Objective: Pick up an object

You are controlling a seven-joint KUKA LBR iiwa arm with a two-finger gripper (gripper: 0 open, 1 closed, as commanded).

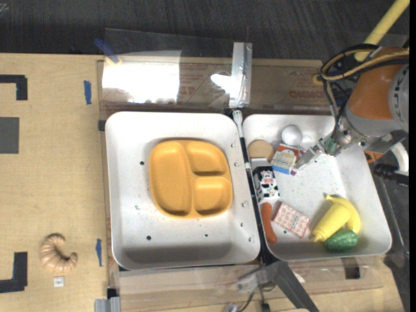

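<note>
My gripper (307, 158) reaches in from the right, low over the upper part of the right bin (380, 203). Its tip lies right beside a small red, white and blue box (283, 157), and I cannot tell whether they touch. Close by are a silvery ball (291, 134) and a tan round piece (259, 149). Lower in the same bin lie a black-and-white cow-patterned item (265, 184), a red sausage (268, 223), a patterned packet (290, 220), a yellow banana-like toy (337, 216) and a green piece (342, 240).
The left bin (123, 174) holds an orange divided plate (190, 177). A croissant-shaped toy (58, 253) lies on the bench at the far left. A clear plastic sheet (169, 77) stands behind the bins. Cables (344, 60) loop above the arm's orange band (372, 98).
</note>
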